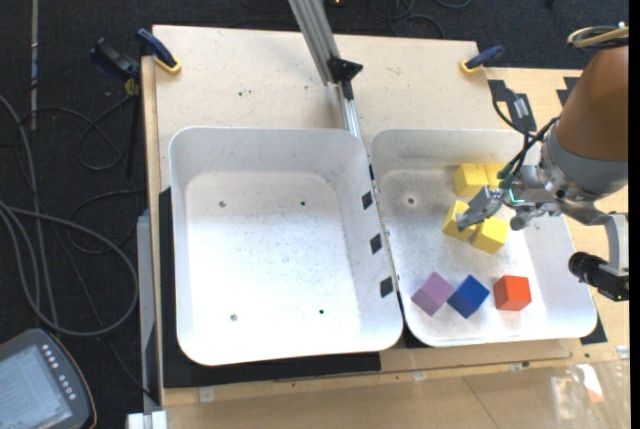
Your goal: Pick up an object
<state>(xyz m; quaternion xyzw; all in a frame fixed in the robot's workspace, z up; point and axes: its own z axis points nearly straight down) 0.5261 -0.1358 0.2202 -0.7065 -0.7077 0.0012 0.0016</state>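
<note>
Yellow blocks are sitting in a cluster in the right bin, upper-middle part: one at the back, one lower right, and one at the left that the pincer is reaching into. The pincer is coming in from the right, its dark fingers lying low over the cluster, touching or almost touching the blocks. Can't tell whether the pincer is released or clenched; the fingers are blurring together with the blocks. No block is clearly showing between them.

Nearer the front of the same bin, three more cubes are lying in a row, apart from the yellow ones: purple, blue, red-orange. Purple and blue are just beside each other.

The left bin is sitting right beside it, rims touching. Both are resting on the pale wooden counter. The grey arm with its orange band is hanging over the right bin's far right edge.
</note>
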